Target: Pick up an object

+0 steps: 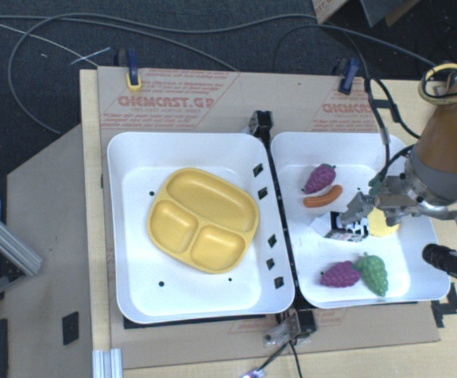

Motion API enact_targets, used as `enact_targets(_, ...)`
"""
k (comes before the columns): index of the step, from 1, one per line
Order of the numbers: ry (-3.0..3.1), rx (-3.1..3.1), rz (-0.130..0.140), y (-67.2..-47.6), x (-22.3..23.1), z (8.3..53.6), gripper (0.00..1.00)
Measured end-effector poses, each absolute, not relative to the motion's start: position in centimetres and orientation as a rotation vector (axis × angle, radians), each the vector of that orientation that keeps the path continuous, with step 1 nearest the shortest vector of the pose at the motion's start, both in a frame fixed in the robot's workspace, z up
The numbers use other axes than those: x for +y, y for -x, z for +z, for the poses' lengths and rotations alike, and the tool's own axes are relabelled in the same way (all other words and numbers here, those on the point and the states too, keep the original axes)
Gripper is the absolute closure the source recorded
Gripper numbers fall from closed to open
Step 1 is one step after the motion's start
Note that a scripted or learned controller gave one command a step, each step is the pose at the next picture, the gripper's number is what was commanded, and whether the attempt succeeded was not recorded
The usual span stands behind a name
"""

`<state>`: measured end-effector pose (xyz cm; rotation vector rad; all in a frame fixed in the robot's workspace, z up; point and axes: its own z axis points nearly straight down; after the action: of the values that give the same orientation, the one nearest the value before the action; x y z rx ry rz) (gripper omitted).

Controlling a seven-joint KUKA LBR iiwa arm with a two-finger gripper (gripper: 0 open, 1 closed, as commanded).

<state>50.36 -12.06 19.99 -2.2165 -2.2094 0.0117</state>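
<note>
two shallow white bins sat side by side on a bench. the left bin point(126, 211) held a yellow divided plate point(202, 220), lying flat near its middle. the right bin point(307, 290) held toy foods: a purple grape bunch point(319, 178) near the top, an orange sausage point(322, 199) just below it, another purple grape bunch point(339, 274) touching a green grape bunch point(373, 272) near the bottom, and a yellow piece point(384, 225) partly hidden by the arm. the gripper point(348, 225) was low over the middle of the right bin, between the sausage and the lower grapes; whether it was open or closed could not be told, and nothing was visibly in its grasp.
</note>
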Motion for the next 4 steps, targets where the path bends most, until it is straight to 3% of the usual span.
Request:
enact_targets(1, 2.220, -2.221, 0.000, -50.7, -12.0, 20.6, 0.00)
enact_targets(3, 2.216, -2.214, 0.006, -49.0, -12.1, 8.4, 0.00)
enact_targets(4, 2.219, -2.217, 0.001, -49.0, -12.1, 8.5, 0.00)
